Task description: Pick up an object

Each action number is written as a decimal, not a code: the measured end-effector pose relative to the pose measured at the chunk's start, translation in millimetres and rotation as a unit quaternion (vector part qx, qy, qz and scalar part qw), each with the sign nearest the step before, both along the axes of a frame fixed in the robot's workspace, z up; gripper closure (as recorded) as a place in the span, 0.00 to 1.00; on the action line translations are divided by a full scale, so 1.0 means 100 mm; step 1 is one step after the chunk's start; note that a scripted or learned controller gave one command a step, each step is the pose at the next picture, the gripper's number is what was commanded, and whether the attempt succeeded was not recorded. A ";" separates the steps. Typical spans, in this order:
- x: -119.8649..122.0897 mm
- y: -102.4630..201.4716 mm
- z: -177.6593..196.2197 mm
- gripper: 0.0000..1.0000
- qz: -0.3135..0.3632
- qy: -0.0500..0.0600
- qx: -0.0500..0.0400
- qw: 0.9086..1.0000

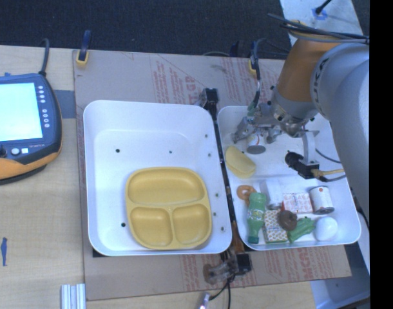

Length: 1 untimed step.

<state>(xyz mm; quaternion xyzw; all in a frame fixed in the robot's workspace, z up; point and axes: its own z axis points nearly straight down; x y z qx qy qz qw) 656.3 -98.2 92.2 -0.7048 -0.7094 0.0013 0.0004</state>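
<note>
Claw point(256, 136) hovers over right bin point(351, 234), grip state unclear; labels unreadable.

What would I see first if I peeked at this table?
First, the big yellow tray with three sections, lying in the left bin. Next, the grey and orange robot arm reaching in from the right, its gripper low over the right bin, where small toys crowd the near end.
</note>
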 end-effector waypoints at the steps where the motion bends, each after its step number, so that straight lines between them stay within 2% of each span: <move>1: 0.00 -0.01 0.10 1.00 0.001 0.001 0.000 1.000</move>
